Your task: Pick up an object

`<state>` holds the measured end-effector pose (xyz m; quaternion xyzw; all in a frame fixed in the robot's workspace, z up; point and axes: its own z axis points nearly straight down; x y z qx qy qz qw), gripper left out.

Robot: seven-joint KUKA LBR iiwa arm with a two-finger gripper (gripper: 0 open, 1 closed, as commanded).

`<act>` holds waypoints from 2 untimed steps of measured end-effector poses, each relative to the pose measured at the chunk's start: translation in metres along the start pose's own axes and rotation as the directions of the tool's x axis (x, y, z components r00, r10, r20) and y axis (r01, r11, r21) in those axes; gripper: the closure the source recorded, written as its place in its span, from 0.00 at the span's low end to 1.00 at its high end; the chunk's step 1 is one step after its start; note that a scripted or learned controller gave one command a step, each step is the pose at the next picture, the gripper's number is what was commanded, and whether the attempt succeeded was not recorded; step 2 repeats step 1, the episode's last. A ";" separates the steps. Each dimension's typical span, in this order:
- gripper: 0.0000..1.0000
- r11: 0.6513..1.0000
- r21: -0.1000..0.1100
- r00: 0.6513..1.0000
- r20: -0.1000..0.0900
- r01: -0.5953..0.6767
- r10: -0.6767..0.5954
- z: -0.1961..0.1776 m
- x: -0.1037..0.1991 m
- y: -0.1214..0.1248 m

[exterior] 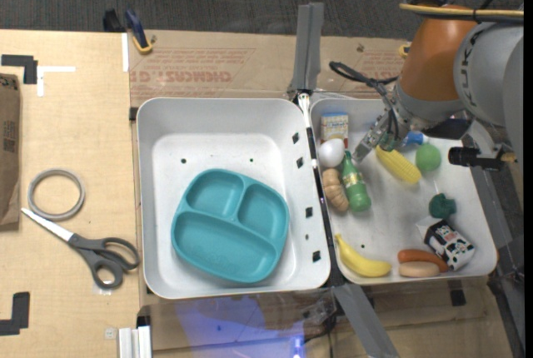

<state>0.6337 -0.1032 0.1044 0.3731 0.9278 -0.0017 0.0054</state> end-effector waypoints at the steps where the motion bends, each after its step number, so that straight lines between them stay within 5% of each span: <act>1: 1.00 1.000 -0.001 1.000 -0.007 -0.014 0.014 -0.089 0.027 0.053; 2: 1.00 1.000 -0.001 1.000 -0.007 -0.014 0.014 -0.089 0.027 0.053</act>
